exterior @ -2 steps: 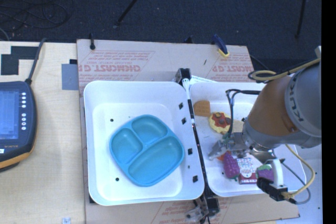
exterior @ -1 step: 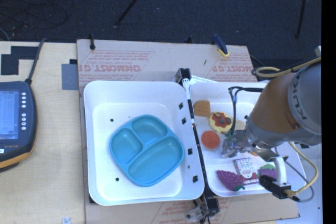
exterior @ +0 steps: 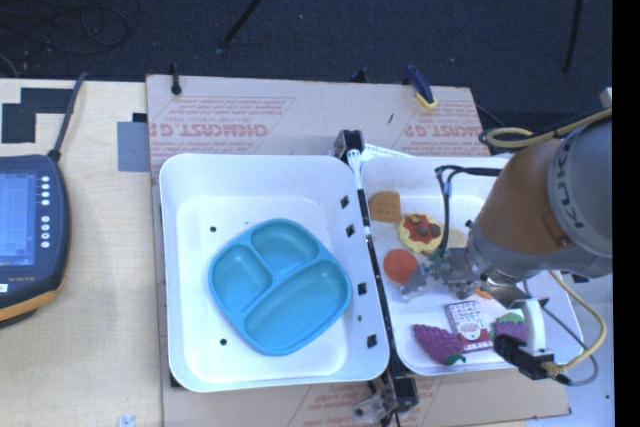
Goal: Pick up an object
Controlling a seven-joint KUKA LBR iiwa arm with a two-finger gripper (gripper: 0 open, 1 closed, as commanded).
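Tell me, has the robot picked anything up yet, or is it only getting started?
Nothing looks picked up yet. The arm has reached over the right bin, and its gripper sits low beside the red ball. The ball, cookie, purple toy and the rest lie in the bin. Left to do: grip one and lift it. The blue plate lies in the left bin.

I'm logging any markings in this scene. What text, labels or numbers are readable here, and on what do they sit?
"CHEMCRAFT"-like red print, upside down, on the cardboard sheet behind the bins: too blurred to read surely.
Red-and-white packet in the right bin: print too small.
Pendant screen at left: unreadable.
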